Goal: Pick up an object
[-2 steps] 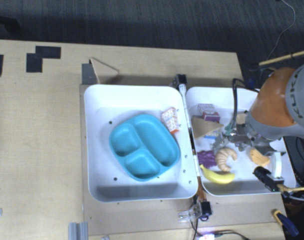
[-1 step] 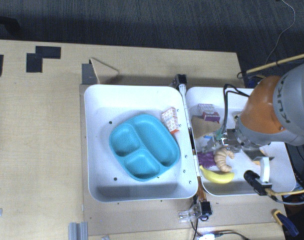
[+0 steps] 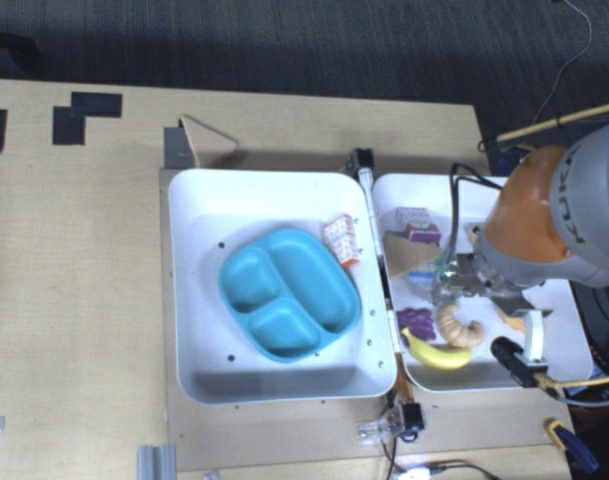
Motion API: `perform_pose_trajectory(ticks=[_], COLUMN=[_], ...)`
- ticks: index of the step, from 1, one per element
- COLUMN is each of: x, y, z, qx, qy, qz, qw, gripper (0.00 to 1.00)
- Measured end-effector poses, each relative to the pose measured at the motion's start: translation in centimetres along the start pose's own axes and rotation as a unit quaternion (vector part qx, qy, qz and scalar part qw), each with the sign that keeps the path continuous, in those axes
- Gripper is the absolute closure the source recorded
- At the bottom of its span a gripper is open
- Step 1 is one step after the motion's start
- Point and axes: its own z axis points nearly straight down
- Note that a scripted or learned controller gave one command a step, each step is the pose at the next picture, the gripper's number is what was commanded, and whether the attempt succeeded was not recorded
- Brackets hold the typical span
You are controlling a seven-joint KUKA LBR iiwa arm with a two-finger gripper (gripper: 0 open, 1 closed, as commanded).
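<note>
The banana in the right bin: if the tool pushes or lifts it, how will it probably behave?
The banana is curved and lies flat, so it would likely pivot or slide on the smooth bin floor, not roll. It lies close to the croissant-like piece, so a push may move both. Its glossy look suggests a light, stiff toy, perhaps slippery.

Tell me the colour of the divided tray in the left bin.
Light blue tray; shows best in the camera view.

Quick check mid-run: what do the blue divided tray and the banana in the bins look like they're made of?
Blue tray: likely molded plastic, smooth matte surface, uniform colour, rounded compartment edges. Banana: possibly a plastic or foam toy, given its even yellow skin; too small to be sure.
</note>
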Motion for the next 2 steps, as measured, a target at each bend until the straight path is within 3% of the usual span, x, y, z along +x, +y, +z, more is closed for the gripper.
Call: perform_pose_trajectory(ticks=[1,2], x=[0.0,0.1], y=[0.0,0.1], z=[0.0,-1.1], qx=[0.000,-0.001], qy=[0.000,0.000], qz=[0.000,-0.001], qw=[1.0000,1.0000], gripper=[0.00,1.00])
